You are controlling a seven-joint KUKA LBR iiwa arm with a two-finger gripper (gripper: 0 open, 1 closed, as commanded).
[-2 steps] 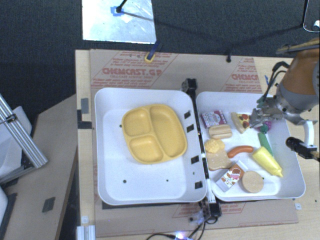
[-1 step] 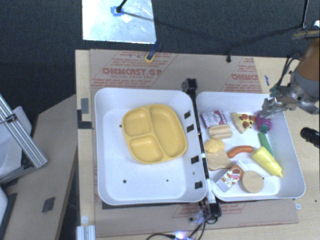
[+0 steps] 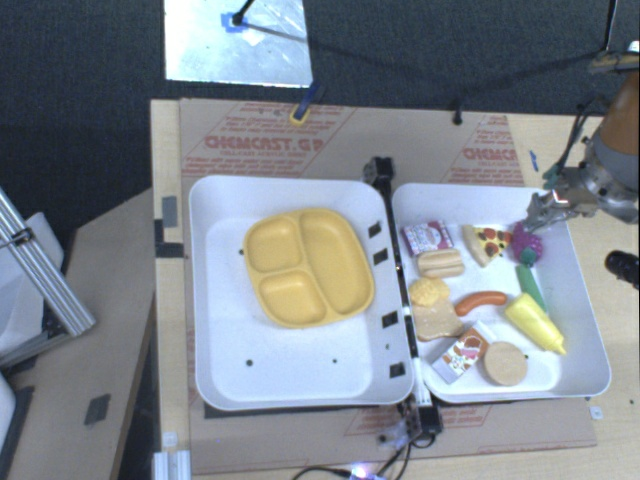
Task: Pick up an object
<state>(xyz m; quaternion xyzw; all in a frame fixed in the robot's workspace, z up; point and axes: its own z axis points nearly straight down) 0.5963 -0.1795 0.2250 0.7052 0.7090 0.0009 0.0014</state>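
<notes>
Reaching in from the right edge of the frame, the arm sat over the upper right of the bench. Left bin carried a yellow divided tray, mid-frame; not the easy pick. Right bin held the small stuff: yellow bottle lower right, bread slice, round cookie, sausage, pizza slice, purple grape bunch upper right. Claw hung just above and beside the grapes; can't tell if it was spread or pinched, too blurred. Nothing seen between its tips, so no hold yet. Judgement: grapes were the nearest target. To do it well: centre over the bunch, drop straight, keep off the bin wall and pizza slice, close only once astride it. Lumpy shape could slip.
</notes>
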